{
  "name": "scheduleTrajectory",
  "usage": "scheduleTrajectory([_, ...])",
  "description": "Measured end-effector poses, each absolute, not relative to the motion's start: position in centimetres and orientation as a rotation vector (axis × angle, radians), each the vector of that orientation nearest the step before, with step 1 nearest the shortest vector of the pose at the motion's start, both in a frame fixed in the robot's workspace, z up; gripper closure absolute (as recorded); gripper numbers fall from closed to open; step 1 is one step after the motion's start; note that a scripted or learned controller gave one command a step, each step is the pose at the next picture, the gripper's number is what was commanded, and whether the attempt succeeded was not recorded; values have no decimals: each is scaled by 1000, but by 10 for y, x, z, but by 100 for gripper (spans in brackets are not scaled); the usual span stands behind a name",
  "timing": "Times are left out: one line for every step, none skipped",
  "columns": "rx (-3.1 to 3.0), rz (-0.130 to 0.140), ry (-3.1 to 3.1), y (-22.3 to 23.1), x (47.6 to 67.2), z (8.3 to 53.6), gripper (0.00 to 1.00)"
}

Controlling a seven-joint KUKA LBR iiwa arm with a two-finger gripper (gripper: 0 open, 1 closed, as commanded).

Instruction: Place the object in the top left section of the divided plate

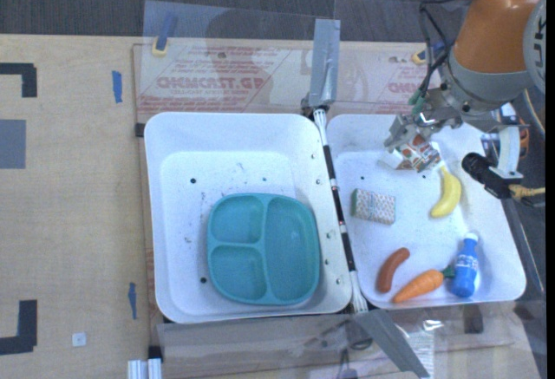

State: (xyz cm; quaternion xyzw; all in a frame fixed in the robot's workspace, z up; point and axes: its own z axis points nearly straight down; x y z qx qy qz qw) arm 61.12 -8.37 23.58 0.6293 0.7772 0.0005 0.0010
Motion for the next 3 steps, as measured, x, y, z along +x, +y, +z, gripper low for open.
scheduleTrajectory([1937, 3, 2469, 8, 592, 282, 100])
scheduleTrajectory([1956, -3, 2460, 67, 536, 239, 100])
scheduleTrajectory([1830, 2, 2551, 121, 560, 226, 100])
